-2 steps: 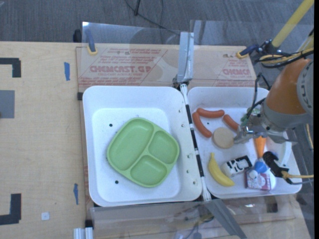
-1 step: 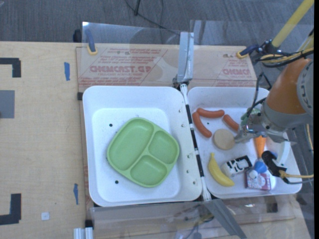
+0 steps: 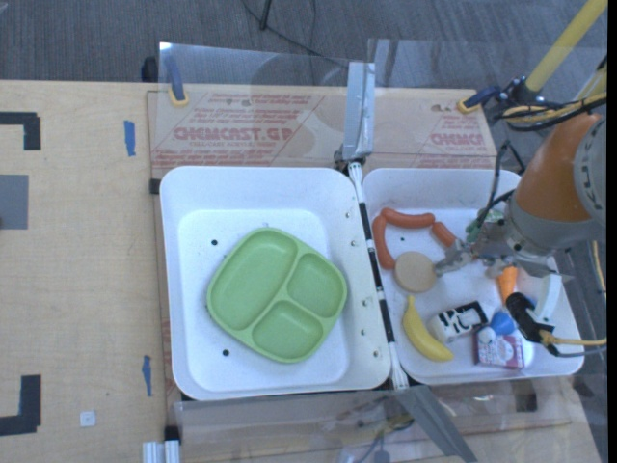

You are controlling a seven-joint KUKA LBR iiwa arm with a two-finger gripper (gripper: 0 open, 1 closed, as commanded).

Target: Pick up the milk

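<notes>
Milk carton [image 3: 499, 346] lies in the right bin's [image 3: 424, 367] near corner, beside a banana [image 3: 424, 330]. My gripper [image 3: 451, 261] hangs well apart from it, over by the round cookie [image 3: 415, 271]; open or closed, I can't tell.

Setting: robotics laboratory, manipulation test bench.

Landmark: left white bin [image 3: 183, 287], one of two shallow bins side by side; the right white bin [image 3: 405, 186] adjoins it across a hinged divider.

Evidence:
- Plywood bench top [image 3: 67, 287], left of the landmark, marked with black tape squares [image 3: 27, 130] and blue tape strips [image 3: 129, 138].
- Clear acrylic panels [image 3: 251, 70] in protective film, standing behind the landmark, held by a yellow clamp [image 3: 176, 92].
- Grey carpet floor [image 3: 96, 17] beyond the panels, with loose black cables [image 3: 270, 3].
- Grey and orange industrial arm [image 3: 559, 177], far right of the landmark, trailing wiring.
- Toy plastic foodstuffs in the right bin; green compartment plate [image 3: 278, 294] inside the landmark.
</notes>
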